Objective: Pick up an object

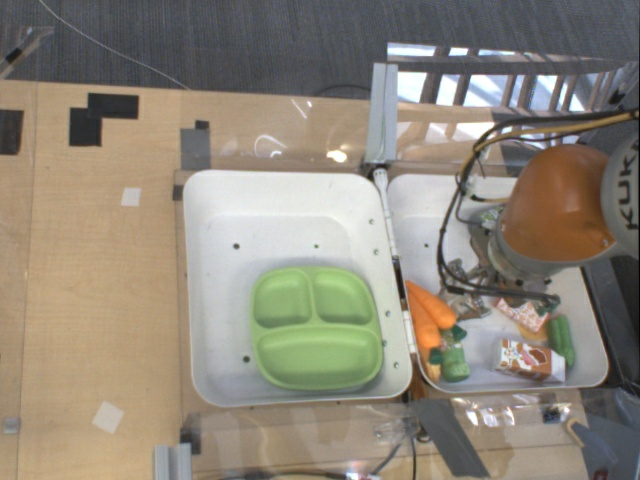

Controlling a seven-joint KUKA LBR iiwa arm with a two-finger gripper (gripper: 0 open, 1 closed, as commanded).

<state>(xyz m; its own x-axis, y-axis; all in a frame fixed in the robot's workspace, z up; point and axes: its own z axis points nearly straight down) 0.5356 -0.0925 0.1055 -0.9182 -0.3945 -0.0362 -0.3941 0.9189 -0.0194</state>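
Observation:
The arm reaches down into the right bin (pixel 420 208), its orange band over the bin's middle. My gripper (pixel 487 290) hangs low beneath the wrist, just above the clutter at the bin's front. Below and left of it lie two orange carrots (pixel 430 313) and a small green bottle (pixel 453 360). A red-and-white packet (pixel 522 315) lies to its right, beside a green cucumber (pixel 560 336). A printed carton (pixel 530 359) rests at the front. The wrist hides the fingers.
The left bin (pixel 215 228) holds a green divided plate (pixel 315 326) in its front half. A metal divider post (pixel 380 118) stands behind the seam between the bins. Cables loop over the right bin's back.

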